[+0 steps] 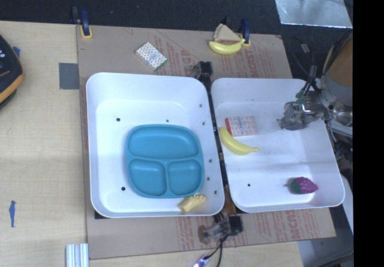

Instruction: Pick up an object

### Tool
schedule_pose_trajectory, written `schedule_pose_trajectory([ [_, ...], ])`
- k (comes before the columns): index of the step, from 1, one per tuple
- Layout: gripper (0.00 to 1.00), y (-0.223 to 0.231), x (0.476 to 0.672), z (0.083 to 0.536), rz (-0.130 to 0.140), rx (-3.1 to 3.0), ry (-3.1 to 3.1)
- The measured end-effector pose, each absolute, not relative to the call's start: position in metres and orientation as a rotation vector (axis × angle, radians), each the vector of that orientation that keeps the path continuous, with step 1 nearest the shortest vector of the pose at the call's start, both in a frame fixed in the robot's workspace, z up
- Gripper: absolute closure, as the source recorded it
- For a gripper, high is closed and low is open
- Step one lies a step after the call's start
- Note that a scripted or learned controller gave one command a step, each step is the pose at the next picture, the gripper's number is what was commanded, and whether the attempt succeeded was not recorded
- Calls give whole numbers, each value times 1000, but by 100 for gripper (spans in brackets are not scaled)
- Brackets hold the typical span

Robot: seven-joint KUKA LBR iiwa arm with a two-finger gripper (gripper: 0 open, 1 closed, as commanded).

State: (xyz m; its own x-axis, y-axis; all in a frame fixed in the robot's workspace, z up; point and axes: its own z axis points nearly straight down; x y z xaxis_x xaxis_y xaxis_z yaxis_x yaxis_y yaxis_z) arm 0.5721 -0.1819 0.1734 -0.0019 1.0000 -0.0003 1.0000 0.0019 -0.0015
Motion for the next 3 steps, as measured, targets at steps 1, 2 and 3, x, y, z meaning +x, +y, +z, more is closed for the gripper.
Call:
schedule_pose_trajectory([
  [1,100,-113,624,215,0,-2215,-2225],
  [2,100,-57,651,192,3,-2215,-2227],
  [3,100,-2,646,265,1,-2214,-2226],
])
